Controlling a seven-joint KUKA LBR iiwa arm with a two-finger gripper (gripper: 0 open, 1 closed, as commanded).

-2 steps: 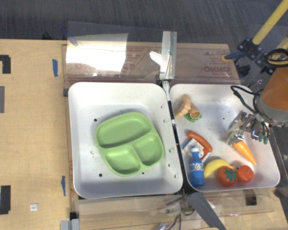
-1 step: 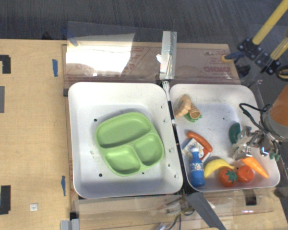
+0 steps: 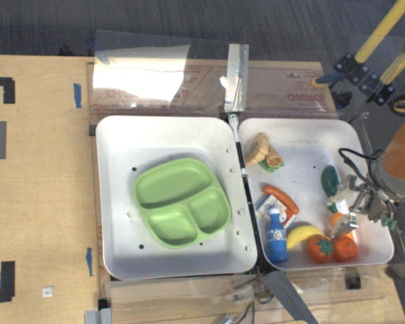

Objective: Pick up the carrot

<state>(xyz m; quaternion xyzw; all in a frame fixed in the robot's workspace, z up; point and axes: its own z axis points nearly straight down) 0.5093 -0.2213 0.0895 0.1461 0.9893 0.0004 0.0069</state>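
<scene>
Low in the right bin (image 3: pixel 304 174), the blue bottle (image 3: pixel 277 233) stands beside a banana (image 3: pixel 302 235) and two tomatoes. At lower right the gripper (image 3: pixel 344 223) meets the carrot (image 3: pixel 342 221) (grip unclear; cannot tell).

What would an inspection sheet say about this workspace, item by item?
Surface: left bin and right bin, both white, side by side on a wooden bench.
Job's things: carrot in the right bin, partly covered by the gripper.
Clutter: green divided plate in the left bin; blue bottle, banana and tomato in the right bin.
Grippers: gripper low over the carrot; hold not confirmed.
Cables: black cable looping above the gripper.
Surroundings: yellow bars at the upper right.
</scene>
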